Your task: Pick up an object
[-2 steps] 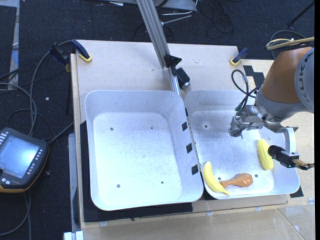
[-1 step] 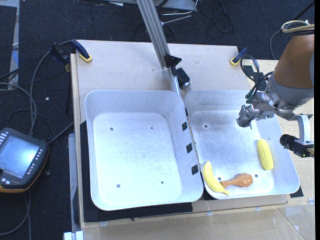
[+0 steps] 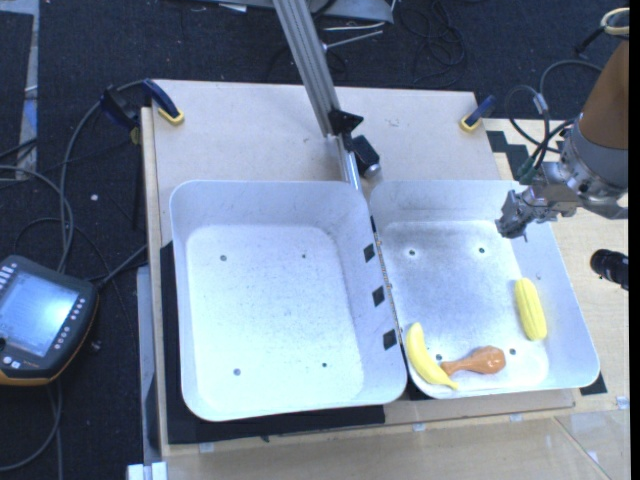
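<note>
Two white bins sit side by side on the bench: the left bin lies well to the left of the pincer, and the right bin lies beneath it. Pincer hangs over that bin's far right rim; its opening cannot be determined, and nothing is seen in its hold. Below it lie a corn cob, nearest, then a banana and a chicken drumstick, touching each other.
</note>
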